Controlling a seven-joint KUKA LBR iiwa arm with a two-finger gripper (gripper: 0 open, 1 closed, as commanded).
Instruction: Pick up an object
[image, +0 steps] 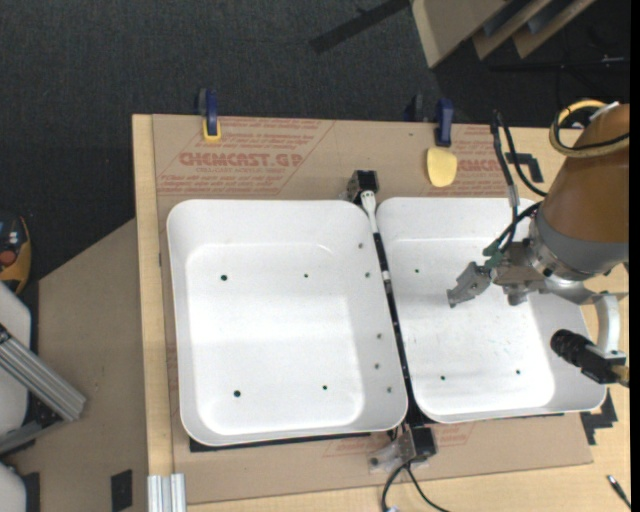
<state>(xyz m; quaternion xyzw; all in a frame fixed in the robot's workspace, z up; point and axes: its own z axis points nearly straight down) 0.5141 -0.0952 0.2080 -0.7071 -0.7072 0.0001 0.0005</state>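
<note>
Jaws (468, 287) hang over the right bin (430, 400), pointing toward its middle, and honestly I can't tell if they're wide or narrow from this angle. Nothing sits between them as far as I can see. Only pickable thing I spot is a small yellow piece (441, 166) lying on the tabletop (150, 300) just behind that bin, beside a blue clamp (444, 120). Left bin (200, 420) shows nothing to grab. My take: to do this well, the arm should line up squarely above an actual object before descending.
</note>
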